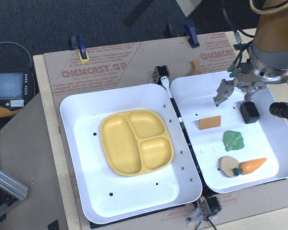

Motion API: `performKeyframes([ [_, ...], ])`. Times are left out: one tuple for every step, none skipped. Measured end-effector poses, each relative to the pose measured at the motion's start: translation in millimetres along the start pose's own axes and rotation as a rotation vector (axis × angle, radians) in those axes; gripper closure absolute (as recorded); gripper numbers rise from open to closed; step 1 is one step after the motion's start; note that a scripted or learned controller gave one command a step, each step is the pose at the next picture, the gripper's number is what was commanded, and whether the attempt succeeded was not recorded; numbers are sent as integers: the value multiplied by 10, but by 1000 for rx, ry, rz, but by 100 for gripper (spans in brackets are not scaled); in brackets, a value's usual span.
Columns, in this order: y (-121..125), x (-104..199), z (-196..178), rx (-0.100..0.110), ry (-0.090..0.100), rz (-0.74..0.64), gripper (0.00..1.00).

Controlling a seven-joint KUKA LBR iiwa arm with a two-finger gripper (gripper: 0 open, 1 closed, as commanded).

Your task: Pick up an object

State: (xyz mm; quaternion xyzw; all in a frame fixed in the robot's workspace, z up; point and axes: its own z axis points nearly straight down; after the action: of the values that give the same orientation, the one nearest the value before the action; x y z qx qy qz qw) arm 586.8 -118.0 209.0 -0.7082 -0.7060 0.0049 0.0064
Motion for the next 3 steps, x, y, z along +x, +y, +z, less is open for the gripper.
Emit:
performKeyframes([
  [28, 3, -81, -15, -2, -3, 0],
  [-30, 89, 426, -8, 0, -3, 0],
  [-67, 94, 863, -8, 0, -2, 0],
])
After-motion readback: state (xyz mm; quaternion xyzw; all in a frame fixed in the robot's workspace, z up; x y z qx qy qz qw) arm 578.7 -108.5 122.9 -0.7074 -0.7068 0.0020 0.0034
